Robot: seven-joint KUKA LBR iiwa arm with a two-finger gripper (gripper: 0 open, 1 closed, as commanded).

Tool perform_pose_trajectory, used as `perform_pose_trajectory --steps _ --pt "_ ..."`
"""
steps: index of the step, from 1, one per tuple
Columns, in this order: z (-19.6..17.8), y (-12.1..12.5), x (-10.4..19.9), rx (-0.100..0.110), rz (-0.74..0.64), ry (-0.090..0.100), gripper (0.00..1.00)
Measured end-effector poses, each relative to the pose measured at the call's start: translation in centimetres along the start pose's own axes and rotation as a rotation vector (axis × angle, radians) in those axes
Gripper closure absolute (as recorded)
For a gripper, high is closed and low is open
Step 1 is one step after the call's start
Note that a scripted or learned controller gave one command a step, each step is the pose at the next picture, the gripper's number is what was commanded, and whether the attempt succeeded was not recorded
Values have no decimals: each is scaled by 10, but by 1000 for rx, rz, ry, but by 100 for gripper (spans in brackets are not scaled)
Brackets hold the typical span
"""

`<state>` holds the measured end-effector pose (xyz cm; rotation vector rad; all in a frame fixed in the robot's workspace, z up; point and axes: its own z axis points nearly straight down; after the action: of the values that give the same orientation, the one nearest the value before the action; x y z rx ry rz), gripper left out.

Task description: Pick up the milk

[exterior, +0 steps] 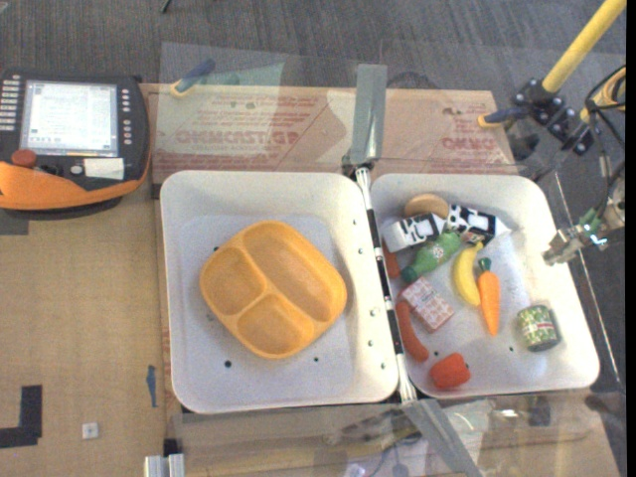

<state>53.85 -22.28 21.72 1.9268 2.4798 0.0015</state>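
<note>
- Jaws are too small and blurry; I cannot tell if they are spread or pressed together.
- Gripper [569, 245] sits at the right bin's [571, 366] right rim.
- Milk [429, 229], a boxy carton with black and white patches, lies at that bin's back, partly hidden by a green bottle [434, 255].
- Smooth orange plate [273, 288] with three dips lies in the left bin [189, 366].

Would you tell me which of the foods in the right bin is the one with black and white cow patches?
The milk carton, lying near the bin's far edge beside the green bottle; the other foods are plain-coloured.
</note>
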Motion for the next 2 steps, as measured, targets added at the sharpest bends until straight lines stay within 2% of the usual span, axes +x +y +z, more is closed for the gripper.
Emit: perform_pose_trajectory --steps 1,2 --pt "36 12 76 1 -22 1 100" --pt "16 -21 65 1 -114 1 100"
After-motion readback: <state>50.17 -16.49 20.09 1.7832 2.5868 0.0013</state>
